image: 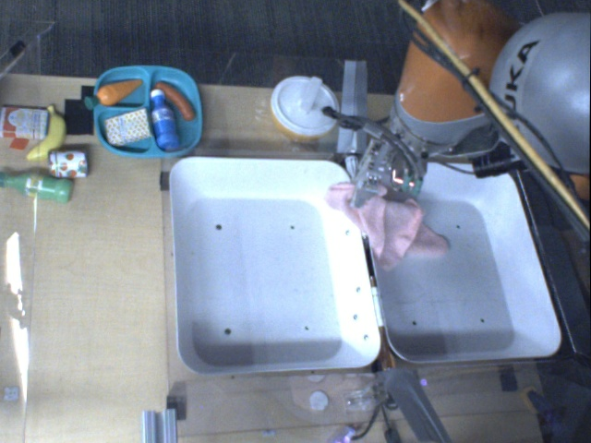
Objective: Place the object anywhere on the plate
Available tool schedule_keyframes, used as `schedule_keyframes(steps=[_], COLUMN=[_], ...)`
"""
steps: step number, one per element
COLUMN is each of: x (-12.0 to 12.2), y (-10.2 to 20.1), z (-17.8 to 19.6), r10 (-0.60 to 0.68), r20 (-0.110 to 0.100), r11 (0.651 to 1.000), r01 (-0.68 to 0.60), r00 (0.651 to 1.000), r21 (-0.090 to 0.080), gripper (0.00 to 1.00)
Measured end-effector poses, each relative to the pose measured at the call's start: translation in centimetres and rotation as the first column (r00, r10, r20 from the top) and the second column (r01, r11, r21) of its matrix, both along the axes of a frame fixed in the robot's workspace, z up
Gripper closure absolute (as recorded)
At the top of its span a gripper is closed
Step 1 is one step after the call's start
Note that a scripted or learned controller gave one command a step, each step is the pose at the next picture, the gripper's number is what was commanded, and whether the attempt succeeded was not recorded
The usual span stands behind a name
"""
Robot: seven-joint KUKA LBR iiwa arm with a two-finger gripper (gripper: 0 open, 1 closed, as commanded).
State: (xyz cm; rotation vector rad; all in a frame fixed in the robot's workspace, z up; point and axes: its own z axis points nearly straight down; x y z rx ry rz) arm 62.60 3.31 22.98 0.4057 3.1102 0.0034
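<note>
Arm (489, 72) enters from the right side of the camera view, grey shell with the orange band directly above the wrist. Gripper (388, 181) hangs over the far edge of the two bins, close to the divide between them.

Object: pink cloth (392, 224). Its top edge bunches up against the gripper, and the rest drapes down and toward the near side from there. One corner lies to the gripper's left, across the seam onto the rim of the left bin (268, 266). The bulk lies just below the gripper in the right bin (471, 293), with a fold trailing off to the gripper's lower right. The cloth touches the gripper hardware; whether fabric is actually pinched cannot be told, as the mechanism and the bunched fabric blur together. Spread or closed state: cannot tell.

Left bin floor, to the gripper's left and below, shows bare white with small dark dots. Right bin floor beyond the cloth looks the same.

Off the bins, to the gripper's upper left: a round white lidded cup (303, 106) on the bench, quite near. Farther left: blue divided tray (148, 111) holding toy food, among it an orange carrot shape and a blue bottle. Well to the left of that, at the bench edge: a yellow banana (48, 135), a small printed can (67, 163) and a green bottle (39, 186) lying on its side.
</note>
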Motion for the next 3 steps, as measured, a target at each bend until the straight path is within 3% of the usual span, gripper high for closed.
schedule_keyframes(steps=[1,2,3], x=[-1.6,-3.4,-3.4], y=[5.6,10.3,10.3], z=[0.6,-0.3,-0.3], r10=[0.256,0.258,0.258], r20=[0.000,0.000,0.001], r11=[0.967,0.966,0.966], r01=[-0.256,-0.258,-0.258], r00=[0.967,0.966,0.966], r21=[-0.001,0.000,0.000], gripper=[1.00,1.00,0.00])
